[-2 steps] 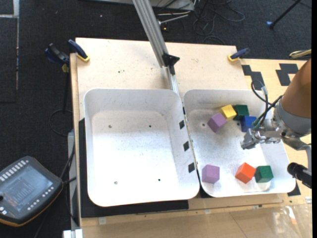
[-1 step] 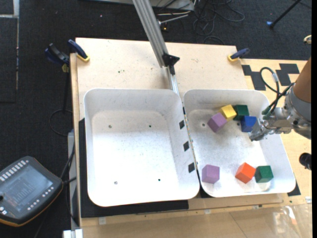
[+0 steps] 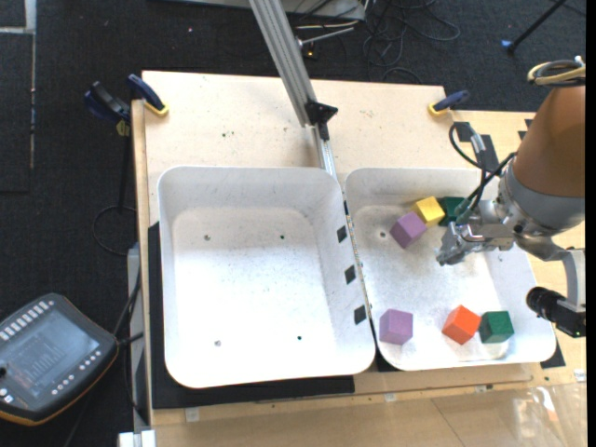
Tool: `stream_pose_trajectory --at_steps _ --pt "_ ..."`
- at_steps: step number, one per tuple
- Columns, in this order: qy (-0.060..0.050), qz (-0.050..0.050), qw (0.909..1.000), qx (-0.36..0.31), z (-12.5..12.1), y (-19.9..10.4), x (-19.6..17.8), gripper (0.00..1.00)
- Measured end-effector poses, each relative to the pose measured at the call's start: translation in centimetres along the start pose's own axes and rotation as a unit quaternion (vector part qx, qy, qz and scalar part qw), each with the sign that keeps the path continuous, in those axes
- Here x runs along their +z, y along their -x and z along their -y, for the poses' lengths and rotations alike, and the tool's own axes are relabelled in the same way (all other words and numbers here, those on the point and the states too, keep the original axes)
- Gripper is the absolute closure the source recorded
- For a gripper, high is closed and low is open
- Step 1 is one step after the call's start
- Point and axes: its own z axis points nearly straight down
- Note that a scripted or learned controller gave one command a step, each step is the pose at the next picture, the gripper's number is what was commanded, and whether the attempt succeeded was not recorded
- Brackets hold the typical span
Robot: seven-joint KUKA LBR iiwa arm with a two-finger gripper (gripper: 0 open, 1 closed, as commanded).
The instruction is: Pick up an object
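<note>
The gripper [image 3: 453, 247] hangs just right of the yellow block [image 3: 429, 209] in the right bin [image 3: 521, 343] — jaw state indiscernible, nothing visibly held — so the pick remains undone.

Two purple blocks [image 3: 407, 230], yellow [image 3: 429, 210], orange [image 3: 460, 325] and seemingly two green cubes [image 3: 496, 325] lie in the right bin [image 3: 372, 190].

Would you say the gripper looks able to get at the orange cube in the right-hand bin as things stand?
Probably yes: the orange cube lies uncovered below the gripper, though the green cube sits right beside it, which may crowd one finger.
</note>
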Motion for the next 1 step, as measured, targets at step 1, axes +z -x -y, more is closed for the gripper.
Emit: stream_pose_trajectory --at_steps 1 --pt "-0.001 0.0 1.0 0.0 0.59 -4.87 1.08 1.0"
